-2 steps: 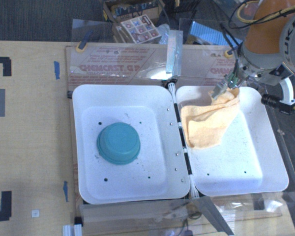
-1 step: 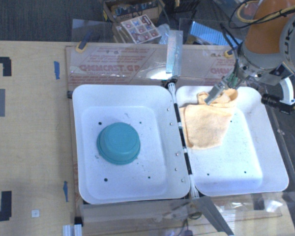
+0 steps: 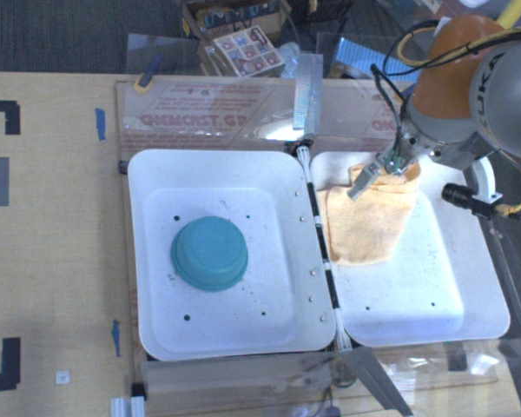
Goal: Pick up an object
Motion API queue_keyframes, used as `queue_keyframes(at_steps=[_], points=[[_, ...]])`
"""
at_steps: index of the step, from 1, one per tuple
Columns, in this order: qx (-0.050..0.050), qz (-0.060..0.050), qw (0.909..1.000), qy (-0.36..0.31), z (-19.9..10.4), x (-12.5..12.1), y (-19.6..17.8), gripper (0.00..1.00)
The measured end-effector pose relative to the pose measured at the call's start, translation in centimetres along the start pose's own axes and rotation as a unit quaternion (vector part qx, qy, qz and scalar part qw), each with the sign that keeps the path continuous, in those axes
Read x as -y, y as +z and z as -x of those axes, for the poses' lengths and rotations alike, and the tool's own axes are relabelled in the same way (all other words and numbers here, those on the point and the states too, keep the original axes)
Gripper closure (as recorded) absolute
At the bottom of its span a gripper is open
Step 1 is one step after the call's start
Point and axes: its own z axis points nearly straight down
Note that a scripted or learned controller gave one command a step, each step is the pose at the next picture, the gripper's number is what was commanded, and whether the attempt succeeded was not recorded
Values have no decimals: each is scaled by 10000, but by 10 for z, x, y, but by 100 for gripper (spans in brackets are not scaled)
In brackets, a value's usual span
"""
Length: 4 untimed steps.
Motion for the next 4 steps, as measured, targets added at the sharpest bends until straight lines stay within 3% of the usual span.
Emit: queue_keyframes(at_steps=[1,2,3,4], points=[[1,0,10000,-2,0,0,0,0],[-25,-27,9968,799,2,2,50,0],[-32,5,9851,1720,35,23,52,0],[-15,5,9839,1790,48,33,53,0]])
